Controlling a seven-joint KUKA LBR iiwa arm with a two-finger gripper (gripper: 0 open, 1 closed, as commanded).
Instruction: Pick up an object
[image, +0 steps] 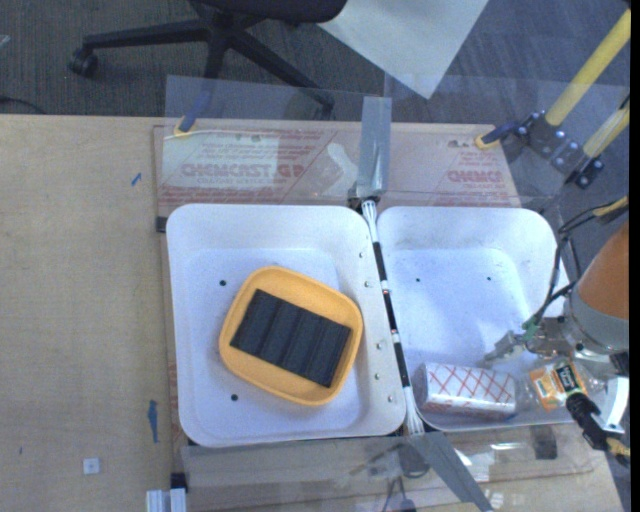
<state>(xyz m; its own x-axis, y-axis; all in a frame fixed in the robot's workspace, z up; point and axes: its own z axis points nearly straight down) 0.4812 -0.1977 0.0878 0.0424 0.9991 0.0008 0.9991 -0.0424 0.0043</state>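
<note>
1. Nearest us, a red-latticed box (468, 389) lies against the right bin's (470, 250) front wall, unlifted.
2. Our gripper (520, 342) hovers just behind it; we cannot tell its jaws' state.
3. Farther left, a yellow tray (290, 333) waits.

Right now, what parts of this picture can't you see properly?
- Gripper: small and blurry in the camera view, so its fingers can't be judged.
- Arm: cut off by the right edge.
- Small orange item by the white box with red lines: too small to name.
- Office chair: cut off by the top edge.
</note>
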